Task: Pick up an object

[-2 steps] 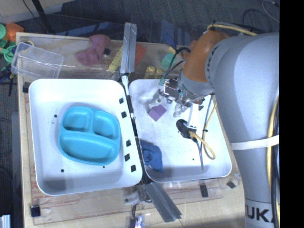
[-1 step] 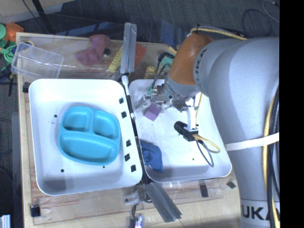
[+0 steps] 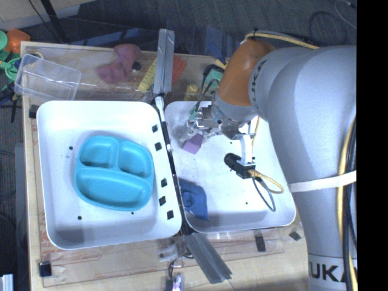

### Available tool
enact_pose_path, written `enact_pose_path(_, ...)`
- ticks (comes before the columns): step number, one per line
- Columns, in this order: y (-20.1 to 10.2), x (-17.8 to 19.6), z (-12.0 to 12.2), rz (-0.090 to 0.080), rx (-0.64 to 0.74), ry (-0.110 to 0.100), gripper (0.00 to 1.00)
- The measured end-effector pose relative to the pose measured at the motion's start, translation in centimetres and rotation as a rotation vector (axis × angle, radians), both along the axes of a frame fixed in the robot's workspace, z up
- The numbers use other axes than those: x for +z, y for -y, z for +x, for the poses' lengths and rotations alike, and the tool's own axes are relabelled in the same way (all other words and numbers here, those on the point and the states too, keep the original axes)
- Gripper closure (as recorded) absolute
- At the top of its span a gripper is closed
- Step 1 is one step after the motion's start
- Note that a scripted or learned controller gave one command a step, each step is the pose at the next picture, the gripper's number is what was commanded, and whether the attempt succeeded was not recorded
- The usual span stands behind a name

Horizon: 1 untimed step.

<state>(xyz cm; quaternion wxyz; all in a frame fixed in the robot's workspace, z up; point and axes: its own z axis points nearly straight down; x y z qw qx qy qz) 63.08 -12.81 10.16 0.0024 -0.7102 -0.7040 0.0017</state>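
gripper (image 3: 199, 127) near purple block (image 3: 192, 145), partly hidden by arm (image 3: 291, 96); cannot tell its state.

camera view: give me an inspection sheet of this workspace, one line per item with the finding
surface: wooden bench with a left bin and a right bin side by side.
job's things: purple block in the right bin, close by the gripper; blue cloth at that bin's near left corner; blue divided tray in the left bin.
clutter: clear plastic box and a pink lump behind the bins.
grippers: gripper low in the right bin beside the purple block; nothing seen held.
cables: yellow cable running over the arm's orange band.
surroundings: dark carpet beyond the bench.
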Motion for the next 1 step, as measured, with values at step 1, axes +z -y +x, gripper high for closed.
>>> enact_pose_path(1, -5.62, 9.01, 2.19, 0.0, 0.149, 0.004, 1.0)
